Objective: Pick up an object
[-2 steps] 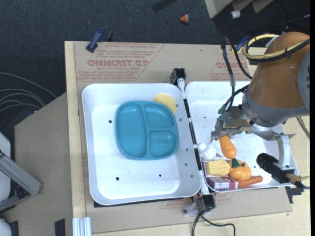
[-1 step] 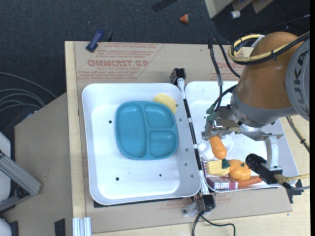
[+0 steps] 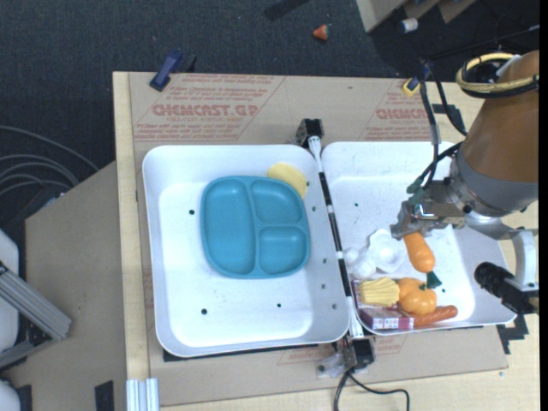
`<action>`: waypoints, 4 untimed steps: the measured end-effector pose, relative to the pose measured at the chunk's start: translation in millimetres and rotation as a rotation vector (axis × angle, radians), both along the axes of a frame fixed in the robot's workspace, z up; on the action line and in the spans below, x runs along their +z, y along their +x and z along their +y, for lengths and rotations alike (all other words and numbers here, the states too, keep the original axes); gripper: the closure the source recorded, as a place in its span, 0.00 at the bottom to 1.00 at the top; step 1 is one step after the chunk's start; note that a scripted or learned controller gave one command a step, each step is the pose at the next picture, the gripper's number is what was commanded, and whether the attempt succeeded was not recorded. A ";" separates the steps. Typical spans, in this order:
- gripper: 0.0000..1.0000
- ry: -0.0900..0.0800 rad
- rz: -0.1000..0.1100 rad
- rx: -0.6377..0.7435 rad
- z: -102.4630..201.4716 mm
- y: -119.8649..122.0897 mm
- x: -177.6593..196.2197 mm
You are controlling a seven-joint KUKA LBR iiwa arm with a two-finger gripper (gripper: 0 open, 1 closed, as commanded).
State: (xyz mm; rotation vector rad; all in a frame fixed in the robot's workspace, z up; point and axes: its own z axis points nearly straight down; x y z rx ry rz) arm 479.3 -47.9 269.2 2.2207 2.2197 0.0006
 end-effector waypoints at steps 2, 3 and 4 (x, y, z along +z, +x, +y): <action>1.00 0.002 0.005 0.000 36.6 2.5 -22.2; 1.00 0.001 0.002 0.001 41.6 -0.1 -12.9; 1.00 0.002 0.004 0.001 72.7 -0.5 -16.0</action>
